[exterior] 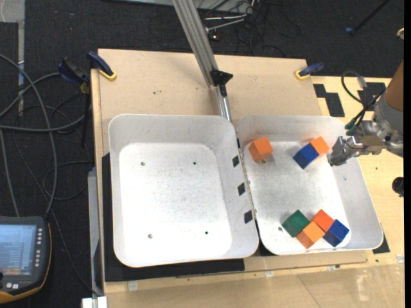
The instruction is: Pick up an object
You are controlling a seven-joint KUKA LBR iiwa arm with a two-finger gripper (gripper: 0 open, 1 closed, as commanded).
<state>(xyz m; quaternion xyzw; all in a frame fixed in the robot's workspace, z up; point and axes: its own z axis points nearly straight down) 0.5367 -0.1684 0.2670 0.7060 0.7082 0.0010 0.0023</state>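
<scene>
Two white bins sit on the bench [192, 76]. The right bin [359, 197] holds seven blocks: one lone orange block [260, 149], a blue-and-orange pair [311, 151], and a cluster [316, 227] of one green, two orange and one blue. The tool [340, 151] hovers over that bin's right rim, just beside the pair.

A robotics lab: clamped plywood bench [192, 82], loose floor cables [38, 120], teach pendant [22, 255].
</scene>
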